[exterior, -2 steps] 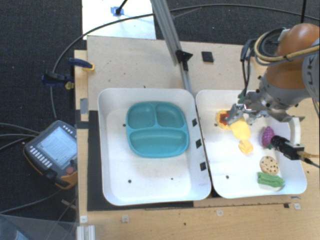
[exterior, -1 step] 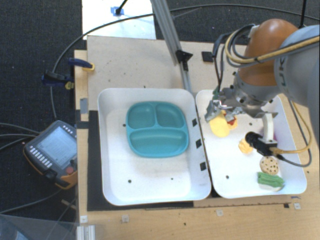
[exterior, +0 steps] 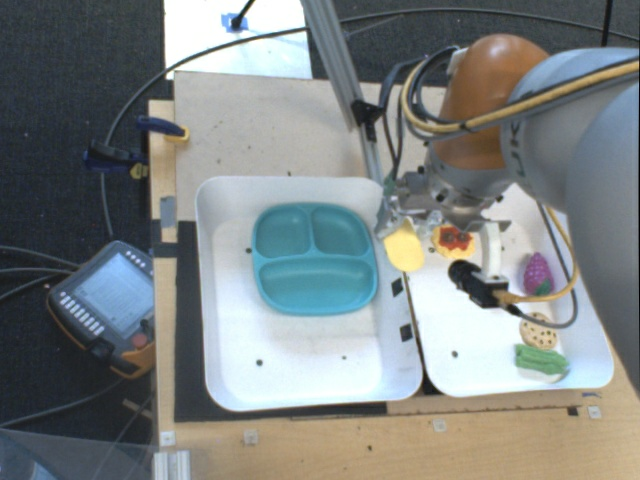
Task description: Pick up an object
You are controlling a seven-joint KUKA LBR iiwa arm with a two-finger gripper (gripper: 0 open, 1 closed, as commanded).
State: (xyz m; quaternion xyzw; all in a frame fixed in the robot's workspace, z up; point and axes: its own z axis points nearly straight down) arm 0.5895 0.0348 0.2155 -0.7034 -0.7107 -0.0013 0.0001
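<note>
Jaws clamped on yellow toy fruit [exterior: 405, 251], which hangs above seam between 2 white bins on desk [exterior: 260, 128]. View-left bin [exterior: 230, 308]: teal 3-section plate [exterior: 315, 258], just beside fruit. View-right bin [exterior: 595, 353]: red toy [exterior: 455, 238] near jaws; purple grapes [exterior: 538, 273], cookie [exterior: 540, 333], green piece [exterior: 542, 362] toward right side, apart from fruit.

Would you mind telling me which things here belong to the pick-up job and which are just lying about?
In the job: gripper; yellow toy right under it, the likely pick.

Lying about: teal divided plate in the left bin; red-orange toy, purple grapes, cookie and green toy in the right bin.
</note>
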